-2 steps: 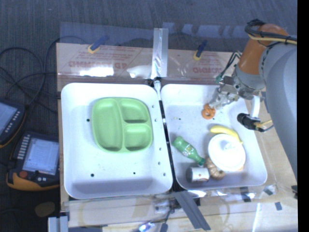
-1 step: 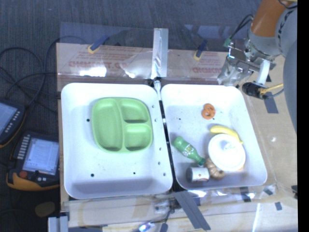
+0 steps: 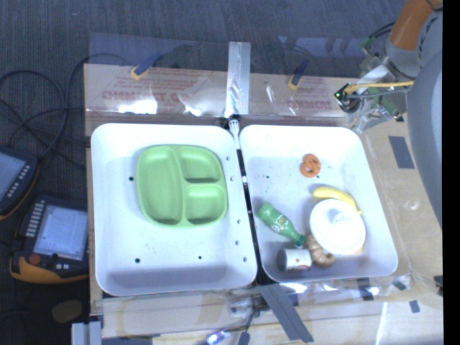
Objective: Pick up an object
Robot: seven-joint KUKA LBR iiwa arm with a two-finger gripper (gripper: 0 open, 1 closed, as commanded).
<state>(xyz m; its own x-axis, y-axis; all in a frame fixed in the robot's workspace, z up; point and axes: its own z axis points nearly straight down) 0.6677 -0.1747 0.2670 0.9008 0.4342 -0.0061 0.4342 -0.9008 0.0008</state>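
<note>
A: Where's the gripper (image 3: 363, 95)?
B: Over the worktop's far right corner, just outside the far rim of the right bin (image 3: 374, 192). Nothing between its fingers that I can see. Wide or narrow, can't tell; it's small and cluttered there.
A: Candidates?
B: All in the right bin. Nearest is the orange pretzel-like ring (image 3: 310, 165), in the far half, lying alone. Then the banana (image 3: 335, 195), touching the white lidded bowl (image 3: 337, 226). Green bottle (image 3: 279, 223) lies near the bin's left wall, long axis running far-left to near-right. A metal can (image 3: 295, 259) and a brown lump (image 3: 321, 256) sit at the near edge, crowded against the bowl.
A: Left bin (image 3: 115, 214)?
B: Just the green divided tray (image 3: 181, 185). Well apart from the arm.
A: So the move?
B: My read: everything lies toward the near-left of the gripper. The ring is the shortest reach and is clear all round.
</note>
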